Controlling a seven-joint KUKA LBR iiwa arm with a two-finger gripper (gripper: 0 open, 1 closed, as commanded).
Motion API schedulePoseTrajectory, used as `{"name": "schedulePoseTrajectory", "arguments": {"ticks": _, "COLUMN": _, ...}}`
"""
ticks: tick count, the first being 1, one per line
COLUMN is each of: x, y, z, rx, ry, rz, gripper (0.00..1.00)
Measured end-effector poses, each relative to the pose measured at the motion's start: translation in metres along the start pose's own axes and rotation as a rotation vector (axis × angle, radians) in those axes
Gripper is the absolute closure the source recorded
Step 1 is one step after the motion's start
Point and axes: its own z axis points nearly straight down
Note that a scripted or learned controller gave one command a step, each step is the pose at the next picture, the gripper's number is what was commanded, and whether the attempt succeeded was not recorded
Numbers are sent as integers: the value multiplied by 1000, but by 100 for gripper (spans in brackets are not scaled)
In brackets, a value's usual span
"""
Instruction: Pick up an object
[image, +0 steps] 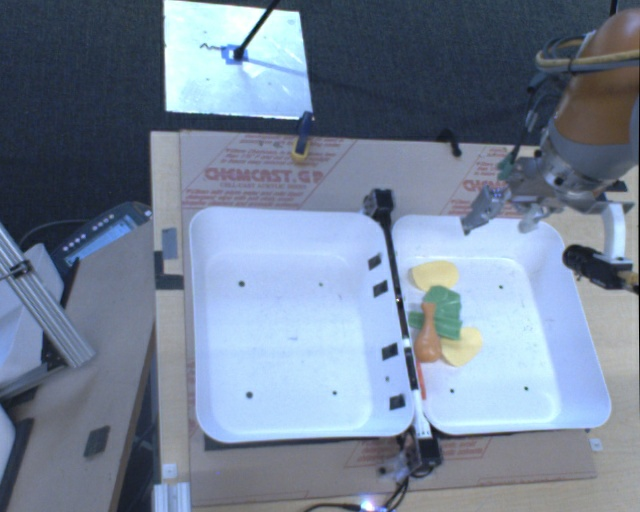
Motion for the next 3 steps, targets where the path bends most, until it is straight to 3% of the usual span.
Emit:
{"name": "schedulePoseTrajectory", "arguments": {"ticks": 1, "x": 0, "y": 1, "z": -12, "rx": -3, "ry": 0, "rz": -3, "gripper": 100}}
{"name": "schedulePoseTrajectory", "arguments": {"ticks": 2, "x": 38, "y": 52, "z": -220, "rx": -22, "ry": -1, "rz": -6, "gripper": 100}}
{"name": "schedulePoseTrajectory", "arguments": {"ticks": 3, "x": 86, "y": 28, "z": -88, "rx": 13, "ry": 2, "rz": -6, "gripper": 100}}
